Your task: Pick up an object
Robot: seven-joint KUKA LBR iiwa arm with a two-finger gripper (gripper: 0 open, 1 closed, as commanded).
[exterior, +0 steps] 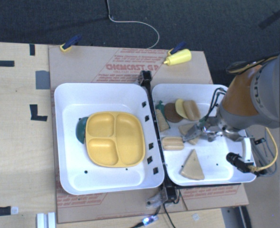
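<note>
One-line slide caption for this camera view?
Two-finger gripper low in right white bin among tan food pieces; yellow divided plate in left bin.

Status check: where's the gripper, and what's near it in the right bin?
Gripper low in right bin, fingers unclear. Tan roll beside it. Wedge nearer front.

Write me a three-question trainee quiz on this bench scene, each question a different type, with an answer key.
1. True or false: the yellow divided plate lies in the left bin.
2. Multiple choice: which object lies nearest the front edge of the right bin? A) tan wedge B) brown disc C) pale log-shaped piece
3. Fill in: the gripper is over the ____ bin.

Key: 1 true; 2 A; 3 right.
</note>
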